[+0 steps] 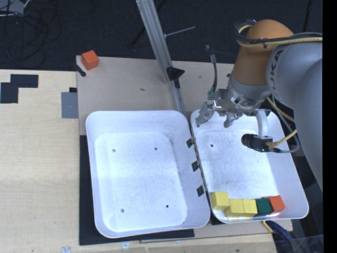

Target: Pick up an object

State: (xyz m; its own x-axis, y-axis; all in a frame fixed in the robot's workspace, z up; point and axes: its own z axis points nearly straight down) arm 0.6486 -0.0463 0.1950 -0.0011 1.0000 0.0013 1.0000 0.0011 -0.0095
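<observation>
White plastic fills most of my view: 2 shallow bins sit side by side on the wooden bench, the left bin [105,141] and the right bin [287,178]. I see the grey arm with its orange band [260,51] reaching in from the right, and its two-finger gripper [217,119] hangs over the far edge of the right bin, close to the divide between the bins. Its 2 metal fingers [202,116] stand apart with nothing between them, so the jaws look open to a moderate width. The task's things lie well apart from it, along the near edge of the right bin: a row of small blocks, with a yellow block [220,200] at the left, another yellow block [243,207] just beside it, then a green block [263,206] and an orange-red block [276,203] at the right end. A lone orange cube [90,59] sits on the bench beyond the left bin.
</observation>
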